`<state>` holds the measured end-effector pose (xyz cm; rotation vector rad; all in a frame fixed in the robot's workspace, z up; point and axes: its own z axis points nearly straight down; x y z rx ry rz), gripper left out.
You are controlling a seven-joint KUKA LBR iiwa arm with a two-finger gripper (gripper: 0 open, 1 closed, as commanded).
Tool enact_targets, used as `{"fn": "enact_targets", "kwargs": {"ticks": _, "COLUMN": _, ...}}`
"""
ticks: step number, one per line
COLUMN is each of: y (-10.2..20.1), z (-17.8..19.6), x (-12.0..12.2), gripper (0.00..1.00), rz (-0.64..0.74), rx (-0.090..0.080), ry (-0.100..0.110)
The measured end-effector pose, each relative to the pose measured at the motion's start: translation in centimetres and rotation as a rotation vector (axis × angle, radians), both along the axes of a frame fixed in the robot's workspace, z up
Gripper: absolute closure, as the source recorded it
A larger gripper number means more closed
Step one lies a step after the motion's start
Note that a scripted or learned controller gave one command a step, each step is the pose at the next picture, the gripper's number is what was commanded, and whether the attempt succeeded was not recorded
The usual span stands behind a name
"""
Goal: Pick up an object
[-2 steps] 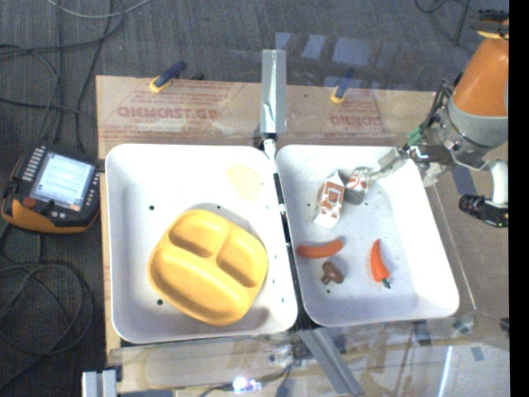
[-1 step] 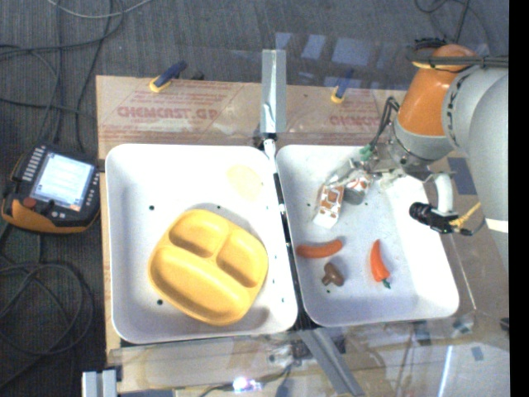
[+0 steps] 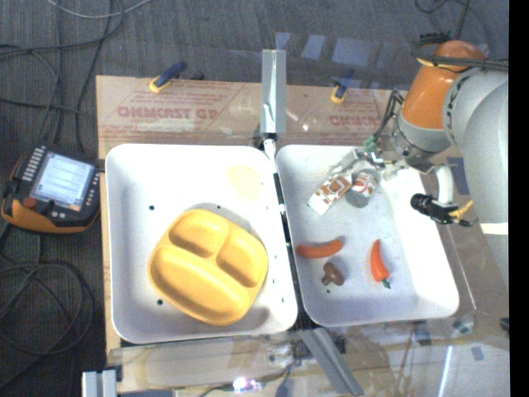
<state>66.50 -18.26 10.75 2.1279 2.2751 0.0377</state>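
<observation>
- Two shallow white bins sit side by side on a bench, seen from above at a slant.
- The left bin [image 3: 124,222] holds one thing: a large yellow moulded tray [image 3: 208,265], lying with its sections bulging upward, toward the bin's near half.
- The right bin [image 3: 430,288] holds several small things. A white and brown carton [image 3: 331,193] lies tilted in the far left part. A small grey can-like object [image 3: 362,188] sits touching the carton's right end.
- Nearer the camera, an orange sausage-shaped toy [image 3: 319,248] lies close to the bin's left wall. Just beside and below it is a small brown lump [image 3: 332,275]. To the right, apart from these, is a red-orange toy pepper [image 3: 379,263] with a green stem.
- The grey arm with its orange band [image 3: 426,98] reaches in from the right. Its gripper [image 3: 374,157] is low over the far part of the right bin, just above the carton and the can-like object.
- The gripper's metal parts blur into those two objects, so I cannot tell how wide the jaws stand or whether anything is between them.
- Judging progress: nothing looks lifted. Every object appears to rest on a bin floor. The arm seems to be at the reach-and-grasp step, with the carton or the can-like object as the likely target. Closing, lifting and clearing the bin all appear left to do.
</observation>
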Motion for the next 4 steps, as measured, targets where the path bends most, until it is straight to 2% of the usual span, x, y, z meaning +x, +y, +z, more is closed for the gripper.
{"fn": "enact_targets", "kwargs": {"ticks": 1, "y": -0.6, "z": 0.1, "x": -1.5, "gripper": 0.00, "rz": -0.020, "rx": -0.004, "ry": -0.013}}
{"fn": "enact_targets", "kwargs": {"ticks": 2, "y": -0.5, "z": 1.8, "x": -1.0, "gripper": 1.00, "rz": -0.017, "rx": -0.003, "ry": -0.024}}
{"fn": "enact_targets", "kwargs": {"ticks": 3, "y": -0.4, "z": 1.2, "x": -1.4, "gripper": 0.00, "rz": -0.017, "rx": -0.001, "ry": -0.011}}
{"fn": "enact_targets", "kwargs": {"ticks": 4, "y": 5.2, "z": -2.0, "x": -3.1, "gripper": 0.00, "rz": 0.031, "rx": -0.005, "ry": 0.031}}
